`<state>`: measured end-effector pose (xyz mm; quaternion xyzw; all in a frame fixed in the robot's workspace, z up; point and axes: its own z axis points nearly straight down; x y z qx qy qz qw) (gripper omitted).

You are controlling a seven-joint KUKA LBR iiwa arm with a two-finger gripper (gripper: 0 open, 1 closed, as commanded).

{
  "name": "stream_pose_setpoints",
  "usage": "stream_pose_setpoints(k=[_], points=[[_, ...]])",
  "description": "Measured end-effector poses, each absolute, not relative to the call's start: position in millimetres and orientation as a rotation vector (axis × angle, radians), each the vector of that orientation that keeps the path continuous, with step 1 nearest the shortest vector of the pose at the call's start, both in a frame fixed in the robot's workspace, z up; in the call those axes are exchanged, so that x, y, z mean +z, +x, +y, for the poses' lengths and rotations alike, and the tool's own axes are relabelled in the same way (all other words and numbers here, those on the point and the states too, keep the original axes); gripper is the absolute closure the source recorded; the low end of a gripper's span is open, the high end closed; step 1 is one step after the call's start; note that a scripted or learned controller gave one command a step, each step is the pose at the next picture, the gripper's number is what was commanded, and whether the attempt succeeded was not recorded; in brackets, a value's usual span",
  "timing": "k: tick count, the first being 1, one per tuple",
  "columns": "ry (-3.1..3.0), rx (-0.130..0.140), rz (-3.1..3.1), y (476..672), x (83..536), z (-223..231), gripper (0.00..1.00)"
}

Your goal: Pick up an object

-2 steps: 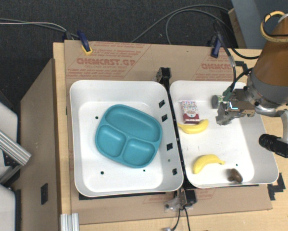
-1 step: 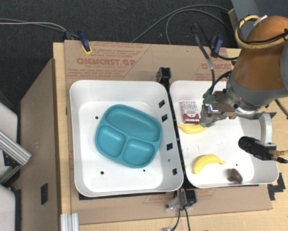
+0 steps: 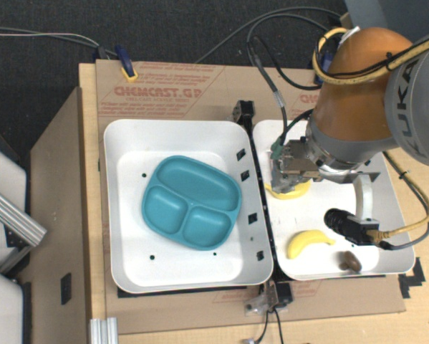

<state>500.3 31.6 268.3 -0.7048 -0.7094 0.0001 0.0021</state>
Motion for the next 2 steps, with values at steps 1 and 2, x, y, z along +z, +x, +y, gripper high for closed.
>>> stream_pose_setpoints(k=[1,2], points=[[-2.212,-0.001,-2.227,499.0,265.9,82.1,1.00],[-2.219,0.000,-2.222,499.3,266.2,78.9,0.00]])
